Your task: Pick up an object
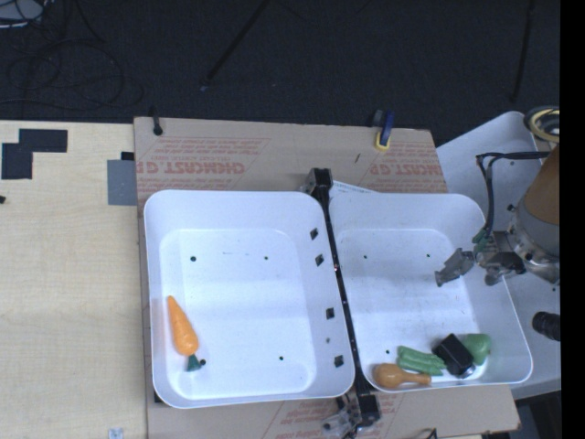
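My gripper (468, 276) hangs over the right edge of the right bin (411, 210), open, with nothing between its fingers (451, 269). Below it, along that bin's front wall, lie a black block (454, 355), a green pod-shaped toy (420, 361), a green rounded piece (477, 344) and an orange pear-shaped toy (398, 376). The black block lies partly on the green pieces. An orange carrot toy (181, 326) rests at the front left of the left bin (228, 204).
Both bins sit on a cardboard sheet (274, 154) on the bench. A black divider clamp (331, 273) runs between the bins. Cables and the arm's base (539, 218) crowd the right side.
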`<state>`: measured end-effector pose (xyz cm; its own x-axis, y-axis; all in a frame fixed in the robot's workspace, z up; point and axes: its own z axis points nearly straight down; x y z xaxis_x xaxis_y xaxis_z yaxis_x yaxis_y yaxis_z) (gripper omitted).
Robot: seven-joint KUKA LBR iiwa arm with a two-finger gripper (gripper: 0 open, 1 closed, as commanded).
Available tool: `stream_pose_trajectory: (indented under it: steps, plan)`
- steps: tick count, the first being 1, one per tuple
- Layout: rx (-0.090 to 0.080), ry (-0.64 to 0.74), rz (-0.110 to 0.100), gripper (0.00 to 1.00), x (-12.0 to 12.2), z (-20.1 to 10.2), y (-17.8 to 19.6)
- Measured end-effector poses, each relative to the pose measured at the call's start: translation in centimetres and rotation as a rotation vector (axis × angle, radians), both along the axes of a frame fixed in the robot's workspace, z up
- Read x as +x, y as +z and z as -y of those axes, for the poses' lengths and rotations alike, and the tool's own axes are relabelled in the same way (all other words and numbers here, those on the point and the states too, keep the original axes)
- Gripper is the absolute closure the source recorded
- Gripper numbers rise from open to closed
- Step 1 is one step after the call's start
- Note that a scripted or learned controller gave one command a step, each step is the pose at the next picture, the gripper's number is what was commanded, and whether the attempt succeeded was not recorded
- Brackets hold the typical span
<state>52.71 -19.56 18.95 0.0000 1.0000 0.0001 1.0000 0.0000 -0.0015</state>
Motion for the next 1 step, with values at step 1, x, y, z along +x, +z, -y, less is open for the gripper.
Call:
stream_pose_trajectory:
  steps: [1]
  plan:
    - [-0.006, 0.001, 0.014, 0.00, 1.68, 1.46, 12.37]
